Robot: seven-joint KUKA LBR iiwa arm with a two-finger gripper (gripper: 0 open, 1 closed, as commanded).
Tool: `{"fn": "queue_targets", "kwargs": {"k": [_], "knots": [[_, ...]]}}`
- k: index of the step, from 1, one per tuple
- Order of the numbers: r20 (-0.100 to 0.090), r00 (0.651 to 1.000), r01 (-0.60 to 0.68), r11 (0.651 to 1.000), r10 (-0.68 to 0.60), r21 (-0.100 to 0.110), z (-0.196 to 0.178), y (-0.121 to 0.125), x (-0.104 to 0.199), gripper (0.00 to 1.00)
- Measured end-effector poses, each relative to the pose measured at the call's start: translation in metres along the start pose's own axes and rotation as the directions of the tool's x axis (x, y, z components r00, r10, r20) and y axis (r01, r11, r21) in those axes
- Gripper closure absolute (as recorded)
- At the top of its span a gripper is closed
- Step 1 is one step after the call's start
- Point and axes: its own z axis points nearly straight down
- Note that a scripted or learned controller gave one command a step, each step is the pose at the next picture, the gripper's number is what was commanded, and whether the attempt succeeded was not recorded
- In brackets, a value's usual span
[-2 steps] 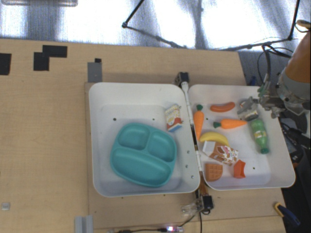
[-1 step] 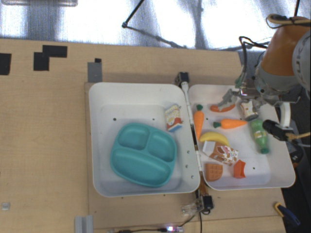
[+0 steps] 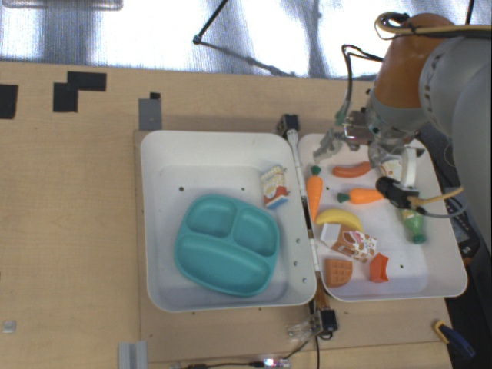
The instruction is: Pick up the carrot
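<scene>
On the wooden surface (image 3: 77, 229) two shallow white bins stand side by side. The left bin (image 3: 157, 206) holds a teal plate with three compartments (image 3: 227, 244) in its lower middle part, and a small carton with a red and white print (image 3: 274, 187) stands near the bin's upper right corner, just beside the plate but apart from it. The right bin (image 3: 438, 275) holds many toy foods. The carrot (image 3: 314, 193) lies at the left side of this bin, close to the wall between both bins, with its green top pointing to the upper part of the frame and its orange tip pointing down. A second carrot (image 3: 363, 197) lies almost level in the middle of the bin, its green end to the left. Above it there is a red sausage (image 3: 351, 170). Below the carrots a yellow banana (image 3: 340, 218) lies, then a small printed box (image 3: 354, 244), a waffle-like brown piece (image 3: 337, 271) and a red-orange piece (image 3: 378, 268). A green object (image 3: 415, 227) lies near the right side. The grey arm with the orange band (image 3: 407, 68) comes in from the upper right of the frame, and its pincer (image 3: 361, 141) hangs over the upper part of the right bin, near the sausage. I cannot tell how the pincer stands, and nothing is seen in its hold.
</scene>
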Motion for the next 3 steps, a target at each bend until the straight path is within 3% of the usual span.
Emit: {"fn": "queue_targets", "kwargs": {"k": [1,2,3], "knots": [[0.007,0.987,-0.161,0.987,0.161,0.0,0.091,-0.031,-0.037,0.0],[0.003,0.987,-0.158,0.987,0.158,-0.003,0.08,-0.029,-0.034,1.0],[0.003,0.987,-0.158,0.987,0.158,-0.002,0.08,-0.029,-0.034,0.0]]}}
